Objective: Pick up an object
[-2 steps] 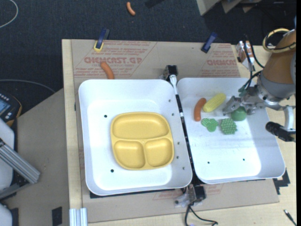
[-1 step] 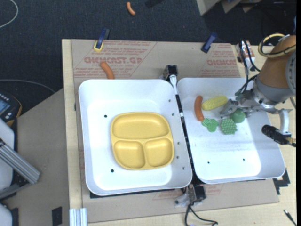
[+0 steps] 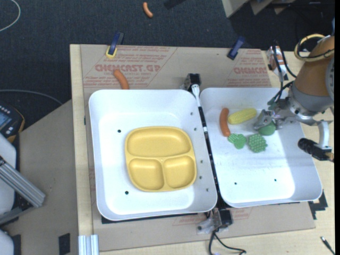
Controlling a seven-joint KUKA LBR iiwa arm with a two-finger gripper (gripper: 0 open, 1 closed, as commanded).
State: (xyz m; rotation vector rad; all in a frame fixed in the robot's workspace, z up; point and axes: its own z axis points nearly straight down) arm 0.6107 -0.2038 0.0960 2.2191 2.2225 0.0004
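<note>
The right bin point(image 3: 276, 187) holds an orange-red sausage point(image 3: 224, 121), a yellow corn cob point(image 3: 241, 116) and two green broccoli-like pieces point(image 3: 237, 141) point(image 3: 257, 143) in its far left part. A third green piece point(image 3: 268, 129) lies just right of the corn. My gripper point(image 3: 265, 121) reaches in from the right and sits low over that green piece, right beside the end of the corn. The gripper body hides part of the green piece.
The left bin point(image 3: 106, 142) holds a yellow three-compartment plate point(image 3: 160, 158). A loose orange sausage point(image 3: 121, 79) lies on the board behind the left bin, and another point(image 3: 147, 9) on the dark floor. Blue clamps point(image 3: 113, 44) point(image 3: 235, 48) grip the board's far edge.
</note>
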